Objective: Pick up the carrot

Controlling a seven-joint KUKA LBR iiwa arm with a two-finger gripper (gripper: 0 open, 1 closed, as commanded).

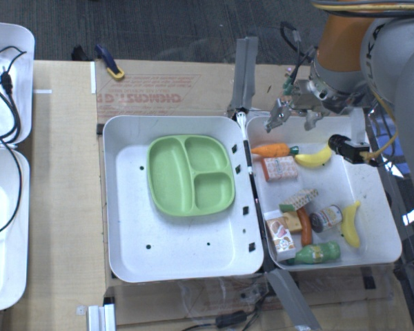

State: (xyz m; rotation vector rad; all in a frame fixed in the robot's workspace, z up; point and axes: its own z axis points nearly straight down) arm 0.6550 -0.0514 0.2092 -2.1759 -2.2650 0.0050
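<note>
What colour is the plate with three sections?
The plate is light green; the camera view shows it lying in the left bin.

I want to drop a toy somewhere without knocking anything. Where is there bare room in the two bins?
The left bin has bare floor all around the green plate, widest below it. The right bin is crowded: carrot, bananas and packets fill its left and middle; only a patch between the two bananas is bare.
</note>
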